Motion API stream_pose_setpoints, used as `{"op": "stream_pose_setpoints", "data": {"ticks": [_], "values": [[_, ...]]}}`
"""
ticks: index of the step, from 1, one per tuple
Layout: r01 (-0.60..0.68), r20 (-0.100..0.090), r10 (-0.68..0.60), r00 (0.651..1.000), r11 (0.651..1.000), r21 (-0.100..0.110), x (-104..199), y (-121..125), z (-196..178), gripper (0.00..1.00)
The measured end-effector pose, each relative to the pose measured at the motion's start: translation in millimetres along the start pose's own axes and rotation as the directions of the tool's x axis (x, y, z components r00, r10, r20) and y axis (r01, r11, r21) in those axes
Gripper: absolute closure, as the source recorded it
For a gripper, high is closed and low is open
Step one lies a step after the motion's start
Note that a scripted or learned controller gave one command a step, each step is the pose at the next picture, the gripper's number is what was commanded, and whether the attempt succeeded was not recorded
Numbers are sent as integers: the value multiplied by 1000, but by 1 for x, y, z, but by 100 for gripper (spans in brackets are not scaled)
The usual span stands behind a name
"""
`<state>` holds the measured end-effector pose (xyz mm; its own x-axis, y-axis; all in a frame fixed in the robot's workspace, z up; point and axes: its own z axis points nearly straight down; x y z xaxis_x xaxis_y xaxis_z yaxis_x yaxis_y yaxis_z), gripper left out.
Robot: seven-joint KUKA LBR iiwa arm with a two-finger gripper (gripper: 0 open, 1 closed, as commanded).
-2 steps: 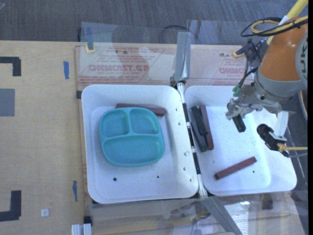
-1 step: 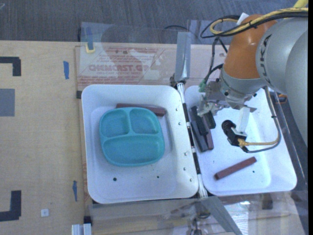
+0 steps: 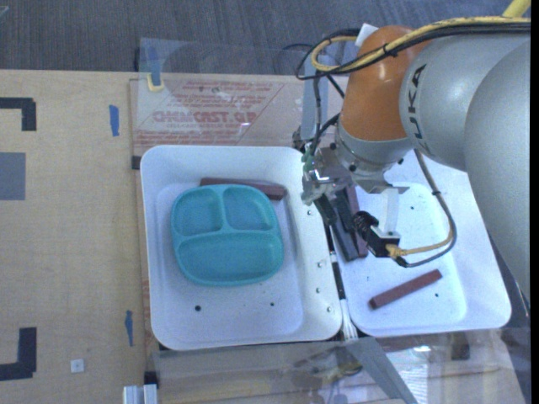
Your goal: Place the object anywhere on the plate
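Observation:
A teal divided plate (image 3: 226, 234) lies in the left bin (image 3: 168, 310). Behind it, against the plate's far edge, a brown stick (image 3: 244, 186) lies flat. A second brown stick (image 3: 407, 289) rests on the floor of the right bin (image 3: 480, 301), near its front. My gripper (image 3: 355, 241) hangs low over the left side of the right bin, close to the divider between the bins and up-left of that second stick. The dark gripper body hides what lies under it.
The grey arm with its orange band (image 3: 379, 91) covers the far part of the right bin. A yellow cable (image 3: 425, 247) loops beside the gripper. A clear sheet with red print (image 3: 206, 112) lies behind the left bin.

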<state>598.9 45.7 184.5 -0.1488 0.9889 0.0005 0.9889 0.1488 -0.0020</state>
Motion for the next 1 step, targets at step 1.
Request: {"op": "stream_pose_setpoints", "data": {"ticks": [1], "values": [[10,1,-10,1000,1000,-4,69,20,-34,100]]}}
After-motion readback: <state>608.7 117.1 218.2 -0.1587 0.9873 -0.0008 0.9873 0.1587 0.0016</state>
